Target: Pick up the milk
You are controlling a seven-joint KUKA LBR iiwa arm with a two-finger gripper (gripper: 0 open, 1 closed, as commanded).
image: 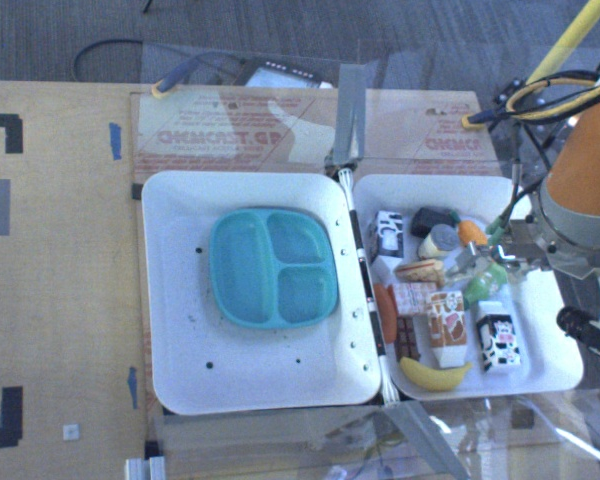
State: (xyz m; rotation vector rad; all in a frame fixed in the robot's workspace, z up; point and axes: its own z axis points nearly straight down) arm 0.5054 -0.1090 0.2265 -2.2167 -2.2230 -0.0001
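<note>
- Camera view: two white bins sit side by side on the bench; the left bin (170, 298) holds a teal divided plate (274, 267) lying flat near its middle.
- The right bin (558, 363) is crowded with food items.
- The milk (498, 342), a small carton with black cow patches, lies in the near right part of the right bin, just right of a brown-and-white juice box (446, 329).
- A banana (435, 373) lies along the near edge, touching the foot of the juice box.
- A red sausage (385, 311) and a dark chocolate bar (407, 338) lie by the bin's left wall.
- A second small black-and-white carton (388, 234) stands at the far left corner, with a black item (435, 217) and an orange (469, 232) further right.
- The arm (580, 183) comes in from the right, orange band over the bin's far right side.
- The gripper (480, 260) sits low among the items in the middle of the right bin, near a green bottle (487, 286), apart from the milk; how wide it stands I cannot tell.
</note>
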